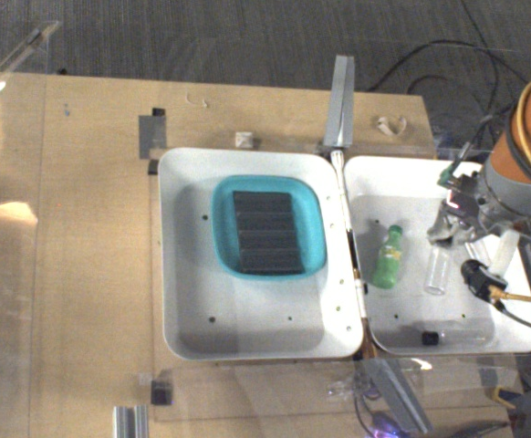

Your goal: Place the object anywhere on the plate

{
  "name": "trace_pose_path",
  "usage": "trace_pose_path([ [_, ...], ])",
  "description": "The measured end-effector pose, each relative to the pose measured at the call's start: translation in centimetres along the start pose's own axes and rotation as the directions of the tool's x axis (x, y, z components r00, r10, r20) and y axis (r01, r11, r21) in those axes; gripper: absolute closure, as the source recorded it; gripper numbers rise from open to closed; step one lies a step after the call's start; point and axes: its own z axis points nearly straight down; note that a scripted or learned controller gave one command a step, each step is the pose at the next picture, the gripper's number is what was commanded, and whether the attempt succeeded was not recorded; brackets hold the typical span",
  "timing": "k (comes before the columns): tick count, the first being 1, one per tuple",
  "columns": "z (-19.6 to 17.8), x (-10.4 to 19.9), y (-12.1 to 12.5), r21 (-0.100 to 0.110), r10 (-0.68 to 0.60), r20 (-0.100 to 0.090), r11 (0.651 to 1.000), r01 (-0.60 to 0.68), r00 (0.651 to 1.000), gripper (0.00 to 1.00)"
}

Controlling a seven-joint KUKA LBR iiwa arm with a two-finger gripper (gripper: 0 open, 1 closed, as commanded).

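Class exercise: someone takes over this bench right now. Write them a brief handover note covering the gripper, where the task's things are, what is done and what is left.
Gripper: over the right white bin, with nothing visibly held between its translucent fingers.
Small green plastic bottle: lying on the floor of the right bin, near its left wall, apart from the gripper.
Square turquoise plate with a dark ribbed insert: in the left white bin, with nothing from the task on it.
Done: nothing yet.
Left: grasp the bottle, carry it across the divider and set it on the plate.
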Motion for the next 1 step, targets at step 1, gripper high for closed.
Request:
trace_pose_path([
  [1, -1.18, 5.82, -3.71, 0.002, -0.211, 0.0, 0.977, 0.211, 0.977, 1.0],
])
